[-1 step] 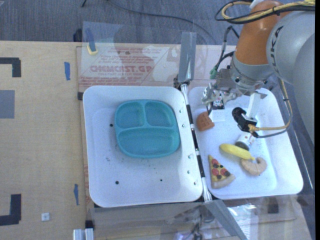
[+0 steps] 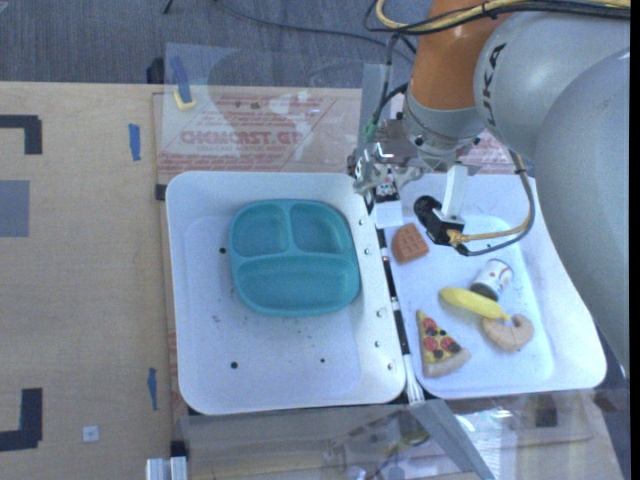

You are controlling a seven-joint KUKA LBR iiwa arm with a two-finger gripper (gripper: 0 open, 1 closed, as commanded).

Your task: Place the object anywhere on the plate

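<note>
A teal divided plate lies in the left bin, with nothing on it. The right bin holds the loose toy foods: a brown waffle square, a yellow banana, a pizza slice, a tan bagel piece and a small white and black bottle. My gripper hangs over the far end of the divider between the bins, above and left of the waffle square. I see no object in it.
A black cable fitting hangs from the wrist just right of the waffle square. The grey arm covers the right bin's far right side. A clear sheet with red print lies behind the left bin. Wooden bench spreads out at left.
</note>
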